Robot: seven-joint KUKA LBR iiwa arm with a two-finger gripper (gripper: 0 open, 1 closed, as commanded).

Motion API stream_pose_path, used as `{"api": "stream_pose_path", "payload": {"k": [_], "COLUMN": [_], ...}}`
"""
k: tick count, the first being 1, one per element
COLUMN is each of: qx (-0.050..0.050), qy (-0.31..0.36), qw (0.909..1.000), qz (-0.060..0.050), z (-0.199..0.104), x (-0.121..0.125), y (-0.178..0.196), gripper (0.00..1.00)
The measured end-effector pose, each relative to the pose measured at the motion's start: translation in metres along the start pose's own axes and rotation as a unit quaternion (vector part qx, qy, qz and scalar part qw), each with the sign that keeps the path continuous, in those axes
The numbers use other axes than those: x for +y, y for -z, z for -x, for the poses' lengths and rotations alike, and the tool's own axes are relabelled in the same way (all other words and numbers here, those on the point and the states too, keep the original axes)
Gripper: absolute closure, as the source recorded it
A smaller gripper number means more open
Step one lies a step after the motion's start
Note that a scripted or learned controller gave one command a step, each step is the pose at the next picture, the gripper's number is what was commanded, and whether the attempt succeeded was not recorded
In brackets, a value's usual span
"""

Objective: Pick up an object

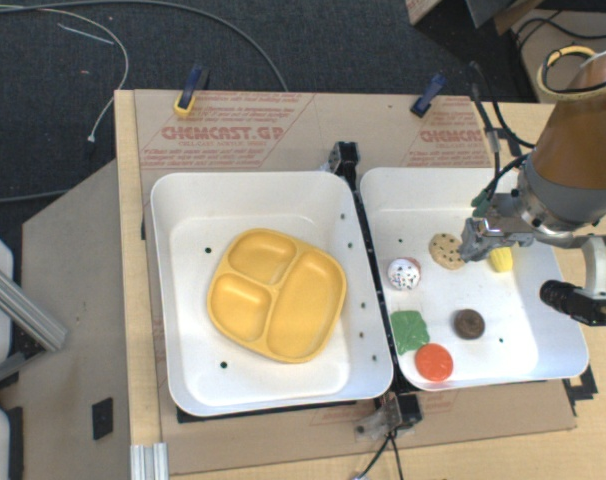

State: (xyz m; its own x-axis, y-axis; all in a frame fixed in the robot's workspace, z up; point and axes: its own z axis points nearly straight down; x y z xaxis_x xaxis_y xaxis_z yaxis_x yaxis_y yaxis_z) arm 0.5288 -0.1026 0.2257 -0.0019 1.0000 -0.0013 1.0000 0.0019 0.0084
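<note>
Two shallow white bins are seen side by side on the counter (233, 133) in the camera view. In the left bin (183, 218) a yellow divided plate (276, 294) is laid near the middle. In the right bin (543, 353) are scattered a tan cookie (445, 250), a white speckled ball (404, 274), a green piece (410, 329), an orange-red ball (434, 362), a brown disc (469, 323) and a yellow piece (501, 259). The hand (480, 240) is held low over the right bin, between the cookie and the yellow piece; whether it is apart or together cannot be told.
</note>
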Motion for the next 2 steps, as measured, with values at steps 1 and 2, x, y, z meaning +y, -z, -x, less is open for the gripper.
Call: {"api": "stream_pose_path", "payload": {"k": [1, 2], "qx": [0.001, 0.002], "qy": [-0.001, 0.002], "qw": [1.0000, 1.0000], "qz": [-0.003, -0.005], "z": [0.000, -0.051], "x": [0.001, 0.000], "y": [0.004, 0.008], "gripper": [1.00, 1.00]}}
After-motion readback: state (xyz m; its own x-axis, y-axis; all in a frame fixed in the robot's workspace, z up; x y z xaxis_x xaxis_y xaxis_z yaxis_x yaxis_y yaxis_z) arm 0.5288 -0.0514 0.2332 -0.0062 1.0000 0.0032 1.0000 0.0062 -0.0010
